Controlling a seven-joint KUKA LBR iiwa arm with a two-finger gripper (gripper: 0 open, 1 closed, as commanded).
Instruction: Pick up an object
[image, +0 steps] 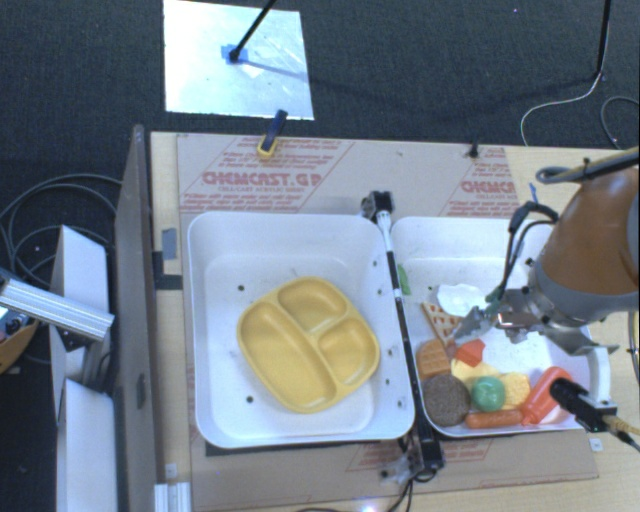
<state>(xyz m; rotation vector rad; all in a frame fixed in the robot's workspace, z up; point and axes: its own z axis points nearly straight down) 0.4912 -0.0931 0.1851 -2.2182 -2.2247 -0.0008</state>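
The right bin (470, 235) holds a heap of toy food along its near side. In the heap are a white piece (459, 298), a waffle wedge (438, 320), a tan cookie (433, 358), a small red piece (469, 352), a green ball (488, 393), a yellow piece (515, 385), a dark brown patty (446, 399), an orange sausage (493, 419) and a red-orange piece (545, 393). My gripper (492, 320) hangs low over the middle of this bin. It is just right of the waffle wedge and above the red piece. Nothing shows in its grasp.
The left bin (225, 260) carries a yellow divided plate (307, 343). The grey arm with its orange band (600, 235) covers the right bin's right side. A black divider strip (397, 300) runs between the bins. Cardboard (300, 175) lies behind them.
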